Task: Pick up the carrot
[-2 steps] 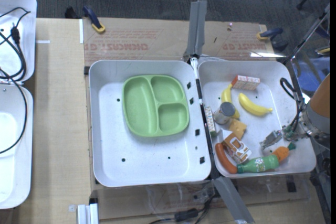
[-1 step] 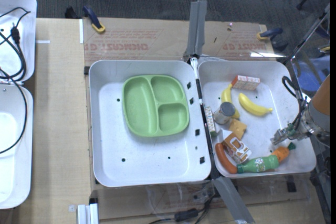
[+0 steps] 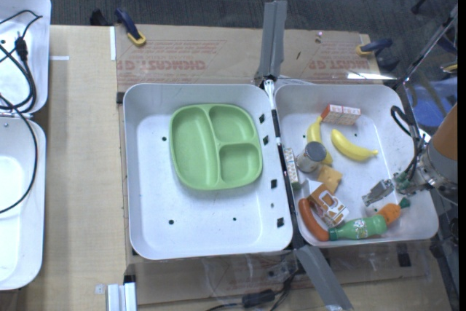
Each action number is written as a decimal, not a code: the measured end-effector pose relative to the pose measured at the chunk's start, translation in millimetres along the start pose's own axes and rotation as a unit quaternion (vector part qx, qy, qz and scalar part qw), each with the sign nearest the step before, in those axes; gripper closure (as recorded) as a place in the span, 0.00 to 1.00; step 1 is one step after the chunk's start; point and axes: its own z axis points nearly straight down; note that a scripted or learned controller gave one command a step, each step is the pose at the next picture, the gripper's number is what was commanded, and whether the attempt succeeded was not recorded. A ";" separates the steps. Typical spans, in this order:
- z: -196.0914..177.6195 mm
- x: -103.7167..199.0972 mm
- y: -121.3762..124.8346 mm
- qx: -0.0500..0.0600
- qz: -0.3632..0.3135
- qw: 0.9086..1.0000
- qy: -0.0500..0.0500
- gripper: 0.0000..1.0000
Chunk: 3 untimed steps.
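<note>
camera view: our gripper (image 3: pixel 384 190), state we cannot tell, hovers beside the carrot (image 3: pixel 391 213) near the right bin's (image 3: pixel 426 229) front-right corner; the touching green bottle (image 3: pixel 357 229) could foul our grasp.

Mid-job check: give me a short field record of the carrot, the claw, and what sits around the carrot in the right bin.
carrot: orange, with a green top, at the near right corner of the right bin; point
claw: over the right bin, just left of the carrot; grip state unclear
carrot held: not seen between the fingers
nearest neighbour: green bottle, lying against the carrot's left end
other items: two bananas, can, sausage
left bin: green divided plate
</note>
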 end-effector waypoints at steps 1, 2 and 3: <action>-8.3 -0.5 0.3 0.000 0.001 1.000 0.000 1.00; -8.3 -0.5 0.3 0.000 0.001 1.000 0.000 0.00; 8.7 0.7 -0.1 0.000 -0.020 1.000 0.000 0.00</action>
